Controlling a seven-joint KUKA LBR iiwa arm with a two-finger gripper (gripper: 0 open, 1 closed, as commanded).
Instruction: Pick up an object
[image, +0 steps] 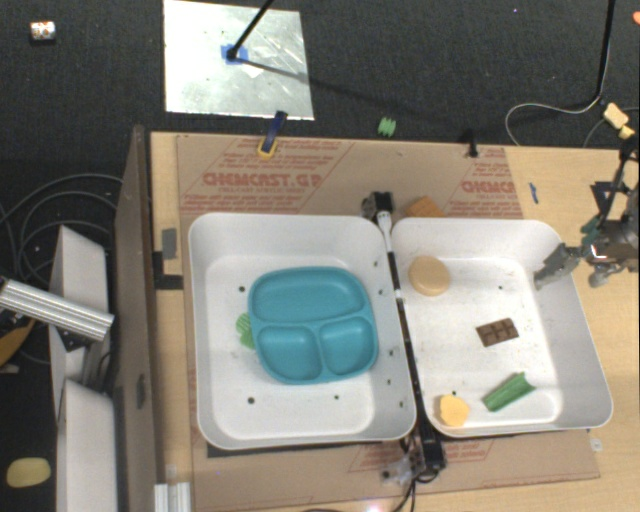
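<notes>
Currently end effector (568, 262) hovers at right bin's (575, 345) far right rim, finger state indiscernible. Nearest candidate, brown block (496, 332), lies left and nearer, long axis roughly left-right.

Non-task surroundings, located from the desk (330, 165): a reflective metal sheet (238, 58) on dark carpet (80, 90) beyond its far edge; coiled black cables (40, 215) and a silver bar (55, 308) off its left side.
</notes>
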